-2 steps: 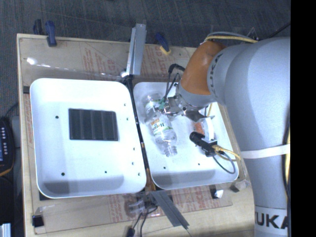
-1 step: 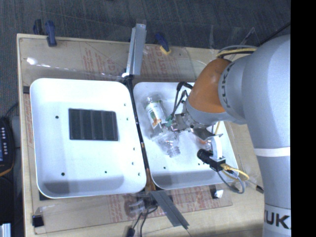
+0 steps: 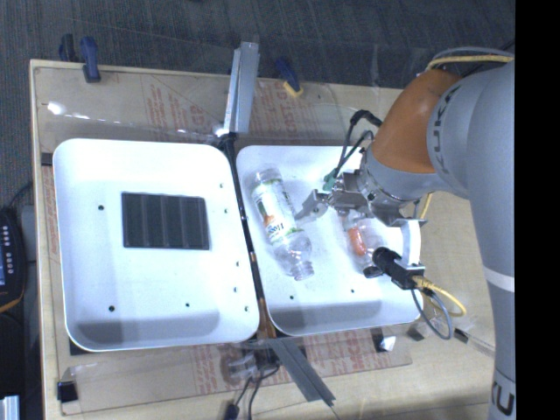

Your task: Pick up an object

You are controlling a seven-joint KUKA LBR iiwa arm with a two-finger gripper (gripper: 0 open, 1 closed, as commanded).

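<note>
A clear plastic bottle (image 3: 281, 224) with a white label lies slantwise in the left half of the right bin (image 3: 332, 318). A small orange object (image 3: 357, 240) lies further right in that bin, partly under the wrist. My gripper (image 3: 313, 205) hangs over the middle of the right bin, between the bottle and the orange object, a little right of the bottle's upper end. Nothing shows in its grasp. The grey arm with its orange band (image 3: 411, 134) covers the bin's right side.
The left bin (image 3: 79, 261) holds a flat dark grey ribbed panel (image 3: 164, 220) near its middle. A metal bar (image 3: 240, 87) stands at the back between the bins, and blue clamps (image 3: 89, 58) grip the board's far edge.
</note>
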